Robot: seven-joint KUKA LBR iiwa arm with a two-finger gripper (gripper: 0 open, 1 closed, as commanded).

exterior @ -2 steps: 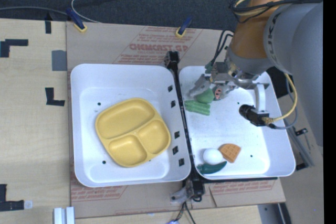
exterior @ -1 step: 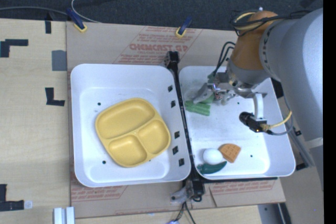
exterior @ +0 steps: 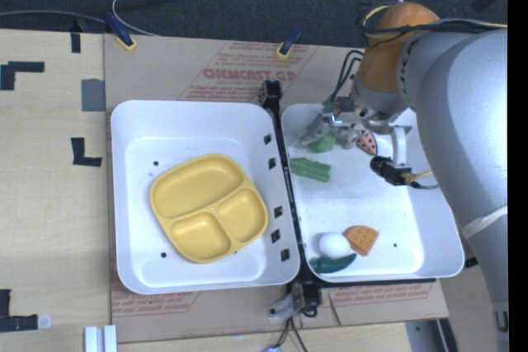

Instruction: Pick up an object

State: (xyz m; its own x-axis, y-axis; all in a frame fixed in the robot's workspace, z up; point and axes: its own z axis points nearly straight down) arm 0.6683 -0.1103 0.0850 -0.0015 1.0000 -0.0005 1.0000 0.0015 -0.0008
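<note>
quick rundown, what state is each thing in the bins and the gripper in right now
yellow divided plate: flat in the left bin, compartments bare
green toy: lying loose in the right bin
white egg: resting by the near wall, beside the waffle piece
dark green piece: lying against the near wall
gripper: low over the right bin's far end

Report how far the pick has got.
Done: the gripper has reached into the right bin, at its far end. In hand: it is down at a pale green piece; no grasp is visible. Left: closing on an item and lifting it. The green item, egg and waffle lie untouched.
</note>
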